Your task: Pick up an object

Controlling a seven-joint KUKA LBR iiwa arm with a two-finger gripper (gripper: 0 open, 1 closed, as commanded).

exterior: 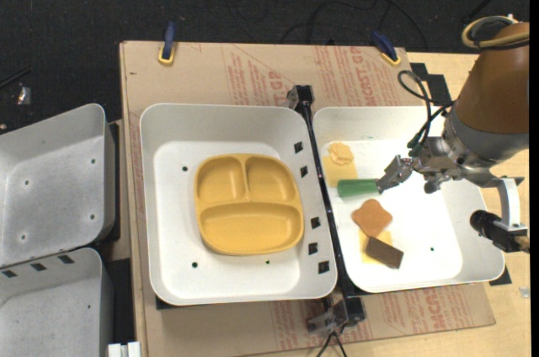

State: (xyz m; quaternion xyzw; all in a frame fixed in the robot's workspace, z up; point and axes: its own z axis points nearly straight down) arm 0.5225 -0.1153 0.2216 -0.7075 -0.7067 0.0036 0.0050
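Note:
The right bin (438,263) holds a green cylinder (357,188) lying on its side, a pale yellow round piece (339,153) behind it, an orange-brown toast-like slice (371,217) and a yellow block with a dark brown top (382,251). My gripper (391,178) hangs low over the right bin, its tip just at the right end of the green cylinder. Whether it touches the cylinder is unclear. Nothing is seen lifted off the bin floor.
The left bin (164,178) carries a yellow divided plate (248,204). A black divider with clips (316,195) runs between the bins. The grey arm with its orange band (497,86) leans in from the right. White trays (50,187) lie at the far left.

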